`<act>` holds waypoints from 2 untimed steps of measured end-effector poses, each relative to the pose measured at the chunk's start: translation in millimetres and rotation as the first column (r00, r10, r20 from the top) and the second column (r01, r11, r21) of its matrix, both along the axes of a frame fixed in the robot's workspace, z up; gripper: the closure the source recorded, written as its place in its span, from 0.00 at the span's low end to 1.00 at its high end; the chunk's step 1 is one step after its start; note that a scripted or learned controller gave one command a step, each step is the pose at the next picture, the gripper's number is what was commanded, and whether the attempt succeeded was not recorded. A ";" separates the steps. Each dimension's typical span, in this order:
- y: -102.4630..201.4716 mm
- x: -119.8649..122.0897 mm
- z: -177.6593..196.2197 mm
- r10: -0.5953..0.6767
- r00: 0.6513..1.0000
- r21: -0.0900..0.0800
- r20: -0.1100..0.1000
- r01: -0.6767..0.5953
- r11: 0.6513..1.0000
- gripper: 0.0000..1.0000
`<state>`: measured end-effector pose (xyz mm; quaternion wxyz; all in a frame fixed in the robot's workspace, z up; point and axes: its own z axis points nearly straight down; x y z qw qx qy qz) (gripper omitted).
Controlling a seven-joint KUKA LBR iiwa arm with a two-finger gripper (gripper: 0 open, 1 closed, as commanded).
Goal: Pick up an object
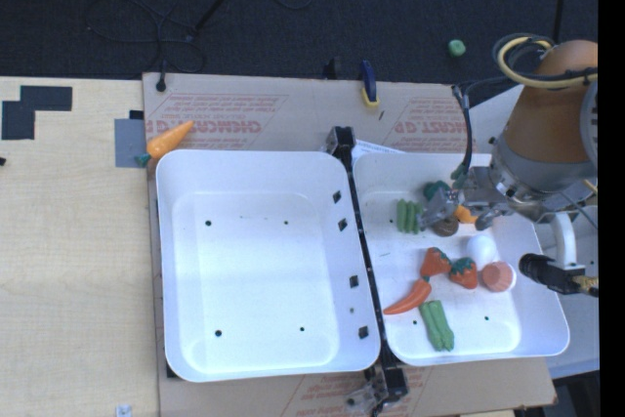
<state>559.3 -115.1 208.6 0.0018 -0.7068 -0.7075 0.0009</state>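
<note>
Pincer [444,210] hangs low in the right bin [547,332]; finger state unclear. Crowded toy vegetables [459,273] could deflect a grasp.

White bins [254,347], orange carrot [168,140], green beans [437,324].

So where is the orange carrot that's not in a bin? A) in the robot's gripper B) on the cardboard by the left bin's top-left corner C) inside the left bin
B: the orange carrot lies on the cardboard just outside the left bin, at its far left corner.
</note>
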 end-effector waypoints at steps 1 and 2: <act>-3.2 -44.9 -124.3 -0.002 1.000 0.000 0.000 0.002 1.000 0.00; -5.9 -44.0 -111.0 -0.010 1.000 0.001 0.000 0.010 1.000 1.00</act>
